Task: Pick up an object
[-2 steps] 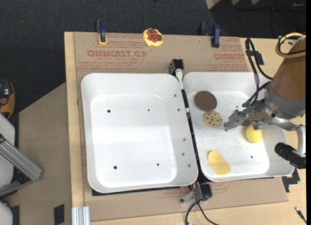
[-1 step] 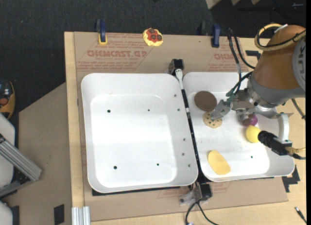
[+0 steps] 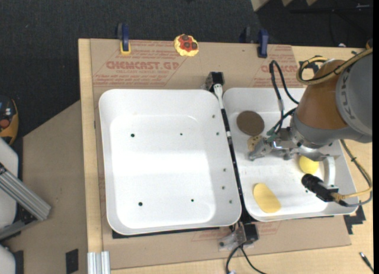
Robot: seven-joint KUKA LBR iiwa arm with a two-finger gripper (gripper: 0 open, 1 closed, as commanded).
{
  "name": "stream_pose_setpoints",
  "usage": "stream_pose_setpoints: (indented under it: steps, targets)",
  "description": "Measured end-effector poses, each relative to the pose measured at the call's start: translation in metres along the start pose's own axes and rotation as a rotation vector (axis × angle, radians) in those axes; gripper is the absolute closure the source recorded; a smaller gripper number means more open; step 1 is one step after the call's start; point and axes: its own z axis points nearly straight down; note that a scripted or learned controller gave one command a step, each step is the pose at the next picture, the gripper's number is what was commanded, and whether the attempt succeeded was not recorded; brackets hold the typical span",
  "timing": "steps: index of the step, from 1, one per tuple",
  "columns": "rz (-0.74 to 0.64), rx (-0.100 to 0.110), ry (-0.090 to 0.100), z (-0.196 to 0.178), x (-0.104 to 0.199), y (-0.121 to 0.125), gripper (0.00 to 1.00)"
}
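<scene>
My gripper point(image 3: 256, 148) hangs low over the middle of the right bin point(image 3: 260, 213), near its left wall, with the grey and orange arm reaching in from the right. A round brown disc point(image 3: 250, 122) lies just behind the gripper, close to it. A yellow oval object point(image 3: 267, 198) rests near the bin's front, apart from the gripper. Another yellow object point(image 3: 308, 164) lies partly hidden under the wrist. Nothing can be seen held.
The left bin point(image 3: 112, 148) stands beside the right one, their rims touching along the middle. A red and yellow item point(image 3: 186, 44) sits on the board behind the bins. Blue clamps point(image 3: 124, 32) point(image 3: 262, 41) grip the board's far edge.
</scene>
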Motion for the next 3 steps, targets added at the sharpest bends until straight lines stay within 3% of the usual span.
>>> stream_pose_setpoints:
  steps: [1, 2, 3]
  targets:
    - [-0.008, -0.009, -0.004, -0.005, 0.023, 0.050, 0.00]
    - [-0.004, -0.003, -0.003, -0.012, 0.021, 0.048, 1.00]
    - [-0.014, -0.021, -0.001, -0.112, 0.105, 0.121, 1.00]
